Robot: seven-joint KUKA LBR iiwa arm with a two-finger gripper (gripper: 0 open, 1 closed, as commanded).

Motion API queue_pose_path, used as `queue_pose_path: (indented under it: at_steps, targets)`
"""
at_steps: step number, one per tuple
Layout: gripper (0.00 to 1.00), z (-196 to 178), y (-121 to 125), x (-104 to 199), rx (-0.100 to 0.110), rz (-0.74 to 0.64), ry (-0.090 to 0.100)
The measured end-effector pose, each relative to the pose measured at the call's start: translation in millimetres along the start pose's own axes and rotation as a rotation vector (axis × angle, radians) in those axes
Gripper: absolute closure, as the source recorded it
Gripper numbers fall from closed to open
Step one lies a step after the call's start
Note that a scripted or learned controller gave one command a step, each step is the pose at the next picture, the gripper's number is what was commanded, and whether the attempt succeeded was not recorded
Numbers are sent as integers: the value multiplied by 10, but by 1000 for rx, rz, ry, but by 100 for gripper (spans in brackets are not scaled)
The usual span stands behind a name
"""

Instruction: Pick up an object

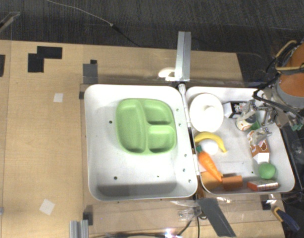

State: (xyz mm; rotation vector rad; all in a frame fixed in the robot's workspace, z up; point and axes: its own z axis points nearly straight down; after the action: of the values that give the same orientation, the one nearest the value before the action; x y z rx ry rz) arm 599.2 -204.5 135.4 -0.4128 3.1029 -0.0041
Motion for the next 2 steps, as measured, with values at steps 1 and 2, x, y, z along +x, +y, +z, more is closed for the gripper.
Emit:
queue_pose_path:
  at_steps: [1,2]
  targets:
    - [0,446,27,151,4,74,-5]
    - [100,298,23,99,9,73,-20]
